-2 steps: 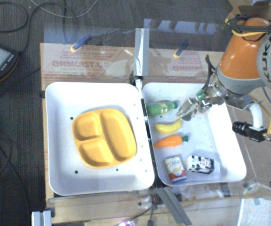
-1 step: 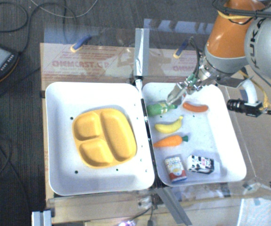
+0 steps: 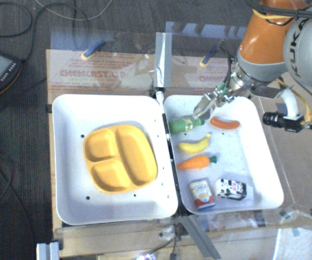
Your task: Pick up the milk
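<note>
The milk [image 3: 231, 189] is a small carton with black and white cow patches. It lies on its side near the front right corner of the right bin [image 3: 264, 145]. My gripper [image 3: 206, 106] hangs at the far end of that bin, just above the cap end of a green bottle [image 3: 184, 124]. It is far from the milk, with nothing seen in its grasp. The orange-banded wrist [image 3: 267, 28] rises behind it at the upper right.
The right bin also holds a red sausage [image 3: 225, 123], a yellow banana [image 3: 195, 143], an orange carrot [image 3: 195, 162] and a small red and white can [image 3: 201, 193] just left of the milk. A yellow divided tray [image 3: 121, 157] lies in the left bin [image 3: 69, 118].
</note>
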Controlling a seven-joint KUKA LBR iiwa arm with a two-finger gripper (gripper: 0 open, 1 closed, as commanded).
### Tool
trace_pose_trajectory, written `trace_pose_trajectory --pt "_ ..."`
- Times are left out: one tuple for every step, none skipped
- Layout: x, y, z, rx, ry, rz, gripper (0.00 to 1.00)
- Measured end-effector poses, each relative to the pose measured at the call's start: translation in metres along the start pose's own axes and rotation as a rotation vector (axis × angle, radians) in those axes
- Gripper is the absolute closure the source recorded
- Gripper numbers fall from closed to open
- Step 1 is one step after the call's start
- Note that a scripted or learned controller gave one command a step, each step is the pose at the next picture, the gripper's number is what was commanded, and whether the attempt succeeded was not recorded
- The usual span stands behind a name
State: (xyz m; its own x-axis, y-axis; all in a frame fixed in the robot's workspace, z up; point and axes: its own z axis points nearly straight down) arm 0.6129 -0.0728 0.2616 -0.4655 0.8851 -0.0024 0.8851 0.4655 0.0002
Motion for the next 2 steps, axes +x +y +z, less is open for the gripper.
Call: trace_pose_trajectory --pt "0.000 0.001 -0.009 -0.001 0.001 -0.001 1.00" --pt "-0.040 0.041 -0.012 -0.001 -0.002 -0.332 1.00"
